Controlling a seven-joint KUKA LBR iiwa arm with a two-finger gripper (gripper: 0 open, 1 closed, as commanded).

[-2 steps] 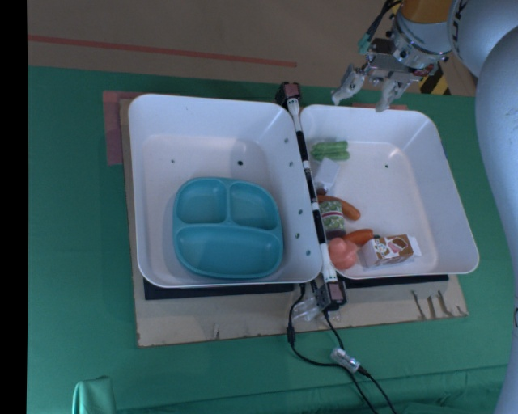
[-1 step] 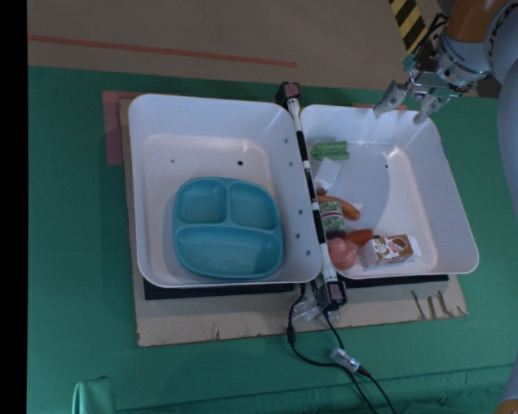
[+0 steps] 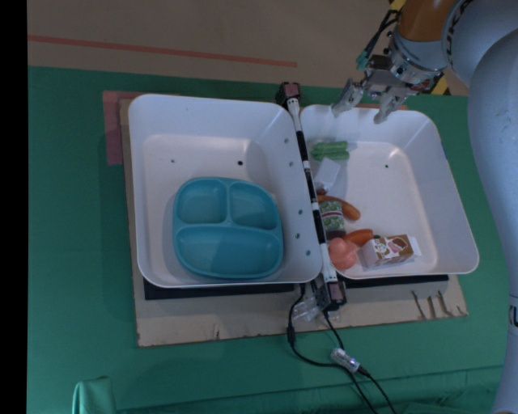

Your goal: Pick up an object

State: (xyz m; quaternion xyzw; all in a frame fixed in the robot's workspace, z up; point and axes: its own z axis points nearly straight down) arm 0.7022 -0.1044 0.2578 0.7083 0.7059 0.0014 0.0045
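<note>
1. The tool (image 3: 365, 103) hangs over the far rim of the right bin (image 3: 437, 202), its two fingers spread apart with nothing between them, so it is released and carries nothing
2. The grey arm (image 3: 494, 121) with its orange band (image 3: 425, 18) comes in from the right, above that same bin
3. Taking the right bin as the landmark: every loose thing lies along its left side, close to the divider it shares with the left bin (image 3: 162, 137)
4. A green pod-like vegetable (image 3: 330, 149) lies toward the far-left part of the right bin, below and a little left of the tool, well apart from its fingers
5. Just nearer than the green one sits a pale, whitish item (image 3: 327, 172), hard to make out against the bin floor
6. Farther toward the near side lies an orange sausage-shaped piece (image 3: 343, 207), with a small green-labelled packet (image 3: 331, 218) touching or just beside it
7. At the near-left corner of the right bin sit an orange-red lump (image 3: 343, 252) and a thin orange piece (image 3: 359, 236), and just to their right a small brown-and-white carton (image 3: 389, 250) lies on its side
8. The left bin, beside the right bin, holds a teal divided plate (image 3: 229, 230) lying flat
9. Both bins rest on a cardboard sheet (image 3: 186, 327) over the green counter (image 3: 73, 242); cables (image 3: 324, 344) trail from the near end of the divider
</note>
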